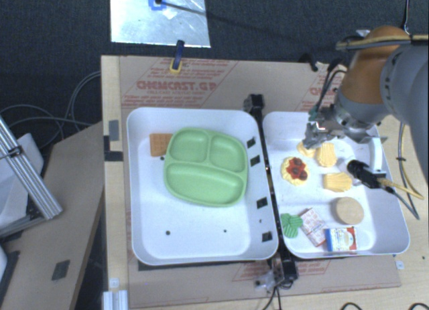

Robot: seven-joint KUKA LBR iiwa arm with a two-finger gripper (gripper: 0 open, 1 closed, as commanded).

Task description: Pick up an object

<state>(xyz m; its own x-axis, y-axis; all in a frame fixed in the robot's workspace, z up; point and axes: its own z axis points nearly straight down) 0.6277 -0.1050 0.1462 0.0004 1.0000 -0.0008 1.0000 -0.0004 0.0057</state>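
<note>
tool down over a chip at the right bin's far edge, grasp not yet made

the likeliest target is the ridged yellow chip point(326, 155), lying in the right bin point(385, 225) near its far edge. the tool point(315, 132) stands just beside it, on the side toward the bin's far left corner, low over the floor. a small yellow bit point(305, 147) shows right under the tool; what it is cannot be made out. whether the tool is apart or together cannot be told from this slant, and nothing is seen clamped in it.

just nearer than the chip lies a small pizza point(295, 170), and beside that a second chip point(337, 181). a round bun point(348, 210) sits toward the near right corner. along the near edge lie a green piece point(290, 225), a packet point(310, 225) and a box point(342, 238), close together.

the left bin point(194, 231) carries a green tray point(204, 166) with a cracker point(159, 144) touching its far left rim.

judging by this, the step in hand is the approach or descent onto a thing, so the task is early. the next move calls for the tool to be centred over one piece only, closed on it, then raised straight up. the chip and pizza lie close, so a slightly off closing could nudge a neighbour or slip off the chip's thin edge.
</note>
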